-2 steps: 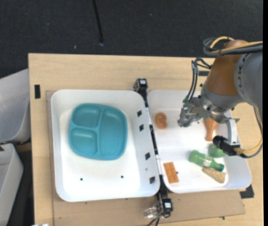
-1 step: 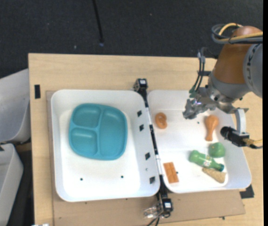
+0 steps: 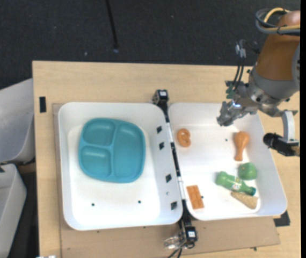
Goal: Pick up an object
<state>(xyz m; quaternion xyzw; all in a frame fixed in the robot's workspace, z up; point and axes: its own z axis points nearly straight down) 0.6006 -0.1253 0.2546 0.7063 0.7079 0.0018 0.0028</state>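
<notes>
My gripper [image 3: 227,115] hangs over the upper part of the right bin [image 3: 206,117], with nothing visibly between its fingers. Below it, to the right, lies an orange drumstick-shaped toy [image 3: 241,144]. A small orange rounded piece [image 3: 183,137] sits near the bin's left wall. A green toy [image 3: 238,178] lies at the lower right, beside a tan cone-like piece [image 3: 245,199]. A flat orange block [image 3: 195,196] rests near the bin's front edge.
The left bin [image 3: 67,198] holds a teal divided plate [image 3: 112,149]. A black-clipped divider [image 3: 169,155] runs between the bins. The arm's grey and orange body [image 3: 274,63] rises at the right. White boxes [image 3: 2,144] stand off the bench's left side.
</notes>
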